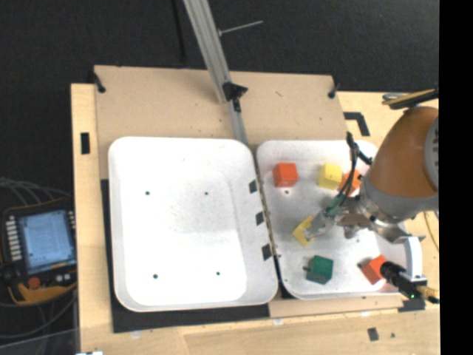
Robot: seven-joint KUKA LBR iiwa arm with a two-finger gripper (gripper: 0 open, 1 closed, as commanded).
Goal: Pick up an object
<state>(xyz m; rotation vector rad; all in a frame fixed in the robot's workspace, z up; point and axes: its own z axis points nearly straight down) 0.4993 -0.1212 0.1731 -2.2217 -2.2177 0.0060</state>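
The arm (403, 165) comes in from the right over the right bin (295, 154), its orange band and grey wrist covering much of that bin's right side. The tool (319, 226) points down and left from the wrist, low over the bin floor near the bin's middle. Whether it is spread or pressed together cannot be told: the tip is small and blurred against the white floor.

A small yellow block (302, 231) lies touching the tool tip, or just beside it, on its left; whether the block sits within the tip or merely next to it cannot be told. A green block (319, 269) rests on the bin floor just below the tool, apart from it. An orange cube (285, 174) stands above and to the left of the tool, well apart. A yellow cube (330, 175) stands above the tool, close to the wrist cabling. Another orange block (372, 269) lies below and to the right of the tool, under the wrist, near the bin's lower right corner. A further orange scrap shows just above the tool, partly hidden by the wrist.

The left bin (185, 220) lies well to the left of the tool, across the divide between the two. Both bins sit on the bench (207, 98). Far left of the tool, off the bench, a handheld screen (44, 239) glows blue.
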